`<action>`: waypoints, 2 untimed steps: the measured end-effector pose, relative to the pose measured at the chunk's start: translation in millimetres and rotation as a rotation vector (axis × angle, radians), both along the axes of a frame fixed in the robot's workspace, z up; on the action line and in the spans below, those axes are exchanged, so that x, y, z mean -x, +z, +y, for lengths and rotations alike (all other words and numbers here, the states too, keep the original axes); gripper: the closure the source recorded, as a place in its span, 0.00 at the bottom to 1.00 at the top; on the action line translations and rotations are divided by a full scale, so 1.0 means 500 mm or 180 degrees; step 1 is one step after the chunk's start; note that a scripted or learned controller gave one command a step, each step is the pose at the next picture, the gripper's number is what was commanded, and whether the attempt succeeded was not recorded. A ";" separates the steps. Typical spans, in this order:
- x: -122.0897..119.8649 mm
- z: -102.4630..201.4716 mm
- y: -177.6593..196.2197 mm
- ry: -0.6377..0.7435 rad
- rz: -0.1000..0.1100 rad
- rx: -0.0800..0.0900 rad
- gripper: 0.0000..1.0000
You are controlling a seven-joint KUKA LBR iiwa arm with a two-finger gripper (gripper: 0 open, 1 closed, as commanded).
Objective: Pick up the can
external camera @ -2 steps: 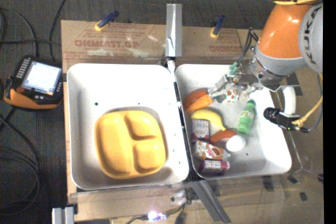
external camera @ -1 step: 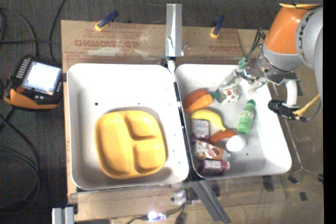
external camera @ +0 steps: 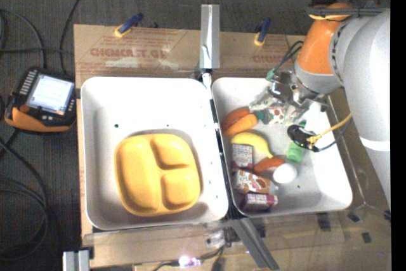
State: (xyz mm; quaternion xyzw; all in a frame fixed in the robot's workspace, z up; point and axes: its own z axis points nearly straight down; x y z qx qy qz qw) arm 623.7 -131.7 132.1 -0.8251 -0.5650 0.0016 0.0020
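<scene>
Left bin (external camera: 95,105) just has a yellow divided tray (external camera: 158,172) in it. Right bin (external camera: 330,181) is crammed: carrot (external camera: 238,118), banana (external camera: 250,141), the can (external camera: 242,155) mid-pile just below the banana. Gripper (external camera: 279,101) sits over the bin's far end; can't tell its state.

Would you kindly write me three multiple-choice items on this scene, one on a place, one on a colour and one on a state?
1. Where does the yellow tray lie?
A. left bin
B. right bin
C. on the floor

2. What colour are the clamps on the cardboard?
A. red and white
B. blue and yellow
C. green

3. How does the gripper stand?
A. parked over the left bin
B. lifted outside both bins
C. down in the right bin, among the food items

Answers: 1 A, it fills the left bin. 2 B, blue grips, yellow ends. 3 C, it sits low beside the carrot.
</scene>
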 end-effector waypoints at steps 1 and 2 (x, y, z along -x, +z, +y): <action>-0.039 -0.138 -0.079 0.0045 -0.0024 0.0002 0.00; -0.038 -0.140 -0.060 0.0049 -0.0015 0.0017 1.00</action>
